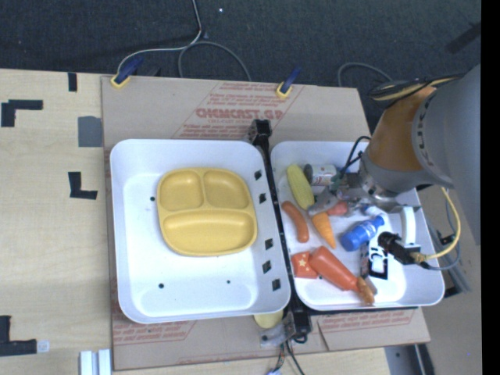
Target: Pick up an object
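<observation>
The gripper (344, 198) hangs low in the right bin (418, 295), with the small orange carrot (323, 228) just below-left of it, long axis slanting down-right. Whether the jaws are parted I cannot tell; nothing visibly sits between them.

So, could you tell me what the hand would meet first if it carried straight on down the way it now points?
Most likely the small orange carrot: the hand hangs over the right bin, just above and beside it, with the corn cob to its left. Depth is unclear from this slanted view, so it may reach the bin floor beside the carrot instead.
</observation>
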Robot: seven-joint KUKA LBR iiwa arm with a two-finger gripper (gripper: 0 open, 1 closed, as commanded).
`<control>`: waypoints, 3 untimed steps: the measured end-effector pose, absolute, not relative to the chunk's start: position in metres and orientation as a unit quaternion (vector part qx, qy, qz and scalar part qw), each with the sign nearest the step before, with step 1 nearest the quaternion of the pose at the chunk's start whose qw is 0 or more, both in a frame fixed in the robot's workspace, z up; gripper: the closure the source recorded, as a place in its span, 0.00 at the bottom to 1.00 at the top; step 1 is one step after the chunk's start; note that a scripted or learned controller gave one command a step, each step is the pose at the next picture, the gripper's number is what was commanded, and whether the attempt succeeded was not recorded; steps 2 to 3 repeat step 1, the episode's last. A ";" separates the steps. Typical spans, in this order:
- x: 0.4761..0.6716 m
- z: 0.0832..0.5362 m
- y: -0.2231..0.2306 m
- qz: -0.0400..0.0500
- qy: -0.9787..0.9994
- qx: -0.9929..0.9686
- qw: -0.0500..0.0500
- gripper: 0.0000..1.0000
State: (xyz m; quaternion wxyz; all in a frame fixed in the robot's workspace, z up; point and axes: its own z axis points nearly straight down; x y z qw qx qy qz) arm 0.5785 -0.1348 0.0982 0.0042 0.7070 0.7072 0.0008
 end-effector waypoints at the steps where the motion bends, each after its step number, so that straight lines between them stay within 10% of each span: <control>1: 0.610 0.190 -0.077 0.003 0.710 0.705 0.002 1.00; 3: 0.610 0.190 -0.077 0.003 0.710 0.705 0.002 1.00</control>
